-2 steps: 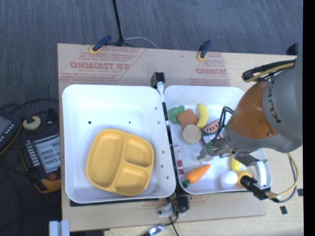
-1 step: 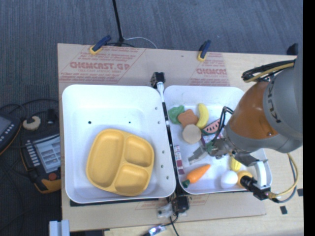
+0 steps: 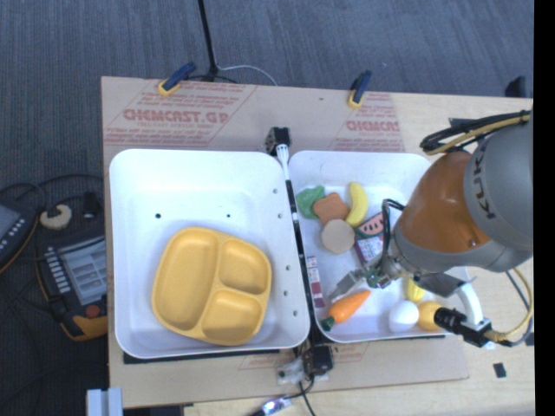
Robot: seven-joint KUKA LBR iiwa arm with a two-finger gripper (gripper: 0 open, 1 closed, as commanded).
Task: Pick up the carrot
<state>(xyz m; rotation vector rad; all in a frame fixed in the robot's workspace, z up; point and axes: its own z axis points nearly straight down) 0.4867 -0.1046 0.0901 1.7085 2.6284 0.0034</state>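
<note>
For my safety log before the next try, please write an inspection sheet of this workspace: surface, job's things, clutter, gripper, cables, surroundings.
Surface: brown bench board bearing left bin and right bin.
Job's things: carrot lies in the right bin near its front edge.
Clutter: yellow tray in the left bin; banana, watermelon slice, white egg in the right bin.
Gripper: gripper just above the carrot's right end.
Cables: black cable crosses the carpet behind the bench.
Surroundings: grey carpet; handheld controller at left.
</note>
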